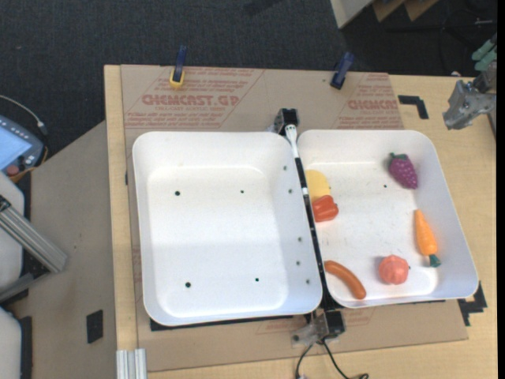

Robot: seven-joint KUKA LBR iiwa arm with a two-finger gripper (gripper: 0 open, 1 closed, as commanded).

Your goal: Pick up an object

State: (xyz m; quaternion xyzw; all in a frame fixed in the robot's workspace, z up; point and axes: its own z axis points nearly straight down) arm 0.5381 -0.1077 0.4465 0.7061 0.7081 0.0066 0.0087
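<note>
With the pincer [465, 105] parked off the right bin's [371, 152] far corner, its state impossible to tell, the pick seems unstarted; next it must descend onto, say, the carrot [425, 237] there.

In the right bin [442, 287] you have purple grapes [402, 170], a carrot [425, 237], a pink fruit [394, 269], a sausage [346, 279], and yellow [317, 183] and red [324, 208] pieces.

Brown cardboard sheet [237, 93] under both bins; yellow-blue clamp [178, 68] at 11 o'clock, blue clamp [342, 70] at 1 o'clock, black cable [327, 360] at 6 o'clock.
</note>
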